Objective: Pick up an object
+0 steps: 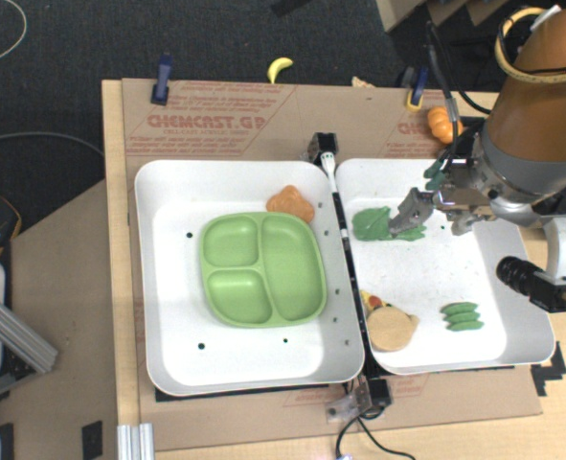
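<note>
A green leafy piece (372,224) is lying at the left side of the right bin (512,353). The gripper (412,211) is hanging over its right edge — whether the fingers are spread or pinching it cannot be told. Green pods (463,316) and a tan disc (391,331) are lying nearer the front — a green divided plate (262,268) is sitting in the left bin (168,257).

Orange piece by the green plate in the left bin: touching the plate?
Touching. The camera view shows the orange piece lying against the far rim of the green plate, with no white bin floor between them.
</note>
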Controlling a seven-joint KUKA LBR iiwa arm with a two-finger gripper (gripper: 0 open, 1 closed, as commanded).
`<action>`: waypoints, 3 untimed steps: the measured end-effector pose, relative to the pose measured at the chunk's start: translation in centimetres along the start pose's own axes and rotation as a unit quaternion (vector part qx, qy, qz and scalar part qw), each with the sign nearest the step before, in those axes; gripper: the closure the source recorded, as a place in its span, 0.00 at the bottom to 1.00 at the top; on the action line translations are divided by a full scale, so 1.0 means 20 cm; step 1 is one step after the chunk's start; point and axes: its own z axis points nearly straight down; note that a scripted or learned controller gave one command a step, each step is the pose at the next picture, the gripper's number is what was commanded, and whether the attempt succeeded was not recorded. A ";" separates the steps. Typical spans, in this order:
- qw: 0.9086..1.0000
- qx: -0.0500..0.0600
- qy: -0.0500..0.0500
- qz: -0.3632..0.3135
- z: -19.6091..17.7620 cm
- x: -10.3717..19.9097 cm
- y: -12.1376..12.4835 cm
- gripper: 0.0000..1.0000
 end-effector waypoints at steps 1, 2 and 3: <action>1.000 0.001 -0.001 0.003 -0.03 -0.02 0.01 1.00; 1.000 0.000 0.001 -0.003 -0.24 0.52 -0.15 1.00; 1.000 -0.007 0.002 0.000 -0.94 0.76 -0.13 1.00</action>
